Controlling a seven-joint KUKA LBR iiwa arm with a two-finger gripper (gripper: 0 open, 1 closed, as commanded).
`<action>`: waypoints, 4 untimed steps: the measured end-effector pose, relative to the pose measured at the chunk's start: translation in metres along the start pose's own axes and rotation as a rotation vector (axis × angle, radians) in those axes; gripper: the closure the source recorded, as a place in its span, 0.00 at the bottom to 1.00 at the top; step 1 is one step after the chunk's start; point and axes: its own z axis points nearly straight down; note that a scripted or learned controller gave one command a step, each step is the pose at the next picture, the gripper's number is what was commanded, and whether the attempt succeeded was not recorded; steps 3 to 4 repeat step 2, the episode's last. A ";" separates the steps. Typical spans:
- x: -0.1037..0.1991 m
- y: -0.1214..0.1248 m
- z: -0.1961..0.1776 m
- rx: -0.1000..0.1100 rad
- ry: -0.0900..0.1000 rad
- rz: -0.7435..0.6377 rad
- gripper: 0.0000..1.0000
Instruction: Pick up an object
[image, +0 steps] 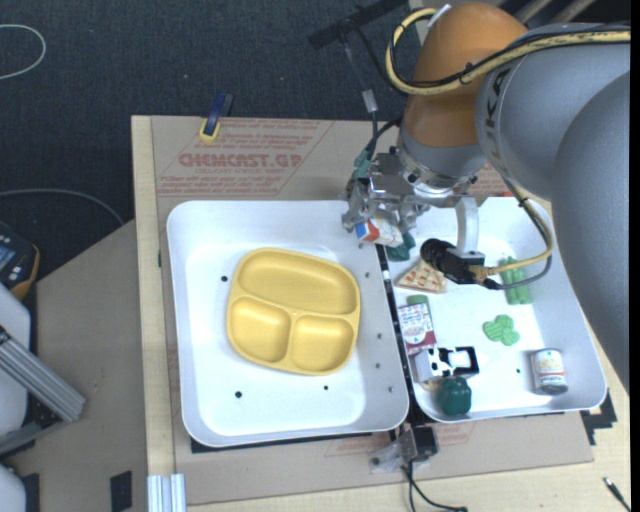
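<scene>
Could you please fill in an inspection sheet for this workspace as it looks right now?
Surface: two white bins side by side, left bin and right bin, on a brown board.
Job's things: yellow divided tray in the left bin; in the right bin a small can, green toy, dark green ball, pizza slice toy, packet.
Clutter: blue and yellow clip on the board.
Grippers: gripper low over the bins' shared edge, near their far end.
Cables: yellow and black cables on the arm.
Surroundings: dark floor.
</scene>
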 end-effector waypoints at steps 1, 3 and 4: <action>0.007 -0.001 -0.006 -0.006 0.000 0.000 1.00; -0.002 0.006 -0.022 -0.009 0.000 0.002 1.00; -0.002 0.006 -0.022 -0.009 0.000 0.002 1.00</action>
